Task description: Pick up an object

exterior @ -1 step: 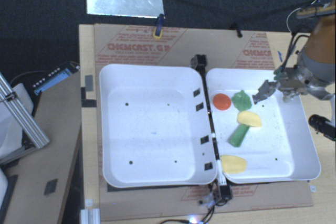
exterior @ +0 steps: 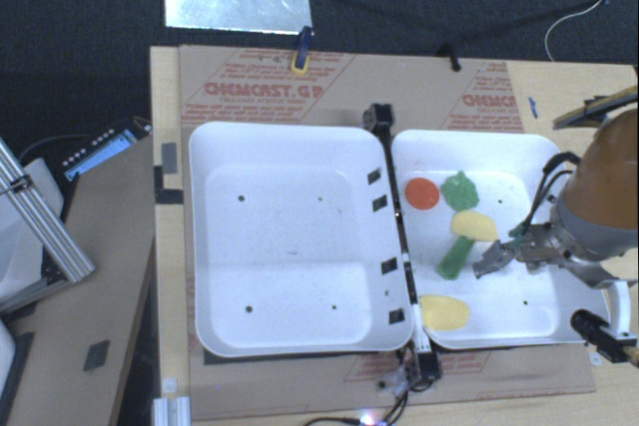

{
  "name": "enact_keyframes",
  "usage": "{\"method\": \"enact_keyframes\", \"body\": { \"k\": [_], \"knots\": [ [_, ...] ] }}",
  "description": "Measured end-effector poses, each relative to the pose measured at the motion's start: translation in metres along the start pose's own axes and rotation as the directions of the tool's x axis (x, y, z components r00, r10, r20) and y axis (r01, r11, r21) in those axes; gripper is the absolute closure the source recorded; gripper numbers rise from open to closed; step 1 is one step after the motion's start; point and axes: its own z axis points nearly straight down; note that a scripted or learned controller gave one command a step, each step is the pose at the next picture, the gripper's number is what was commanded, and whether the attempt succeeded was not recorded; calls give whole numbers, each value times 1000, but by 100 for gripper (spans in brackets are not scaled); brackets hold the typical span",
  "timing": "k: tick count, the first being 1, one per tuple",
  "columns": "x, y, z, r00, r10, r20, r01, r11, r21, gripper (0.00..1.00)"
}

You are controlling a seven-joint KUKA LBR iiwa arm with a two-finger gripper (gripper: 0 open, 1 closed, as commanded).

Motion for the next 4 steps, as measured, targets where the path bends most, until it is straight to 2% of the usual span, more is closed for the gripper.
{"method": "enact_keyframes", "body": {
  "k": [1,3,4],
  "knots": [
    [38,42,65,1000,-10,1,10,1000,-9,0],
    [3,152,59,1000,-9,5,9,1000,-17,0],
    [-30,84,61,1000,-3,3,3,1000,-7,0]
  ]
}}
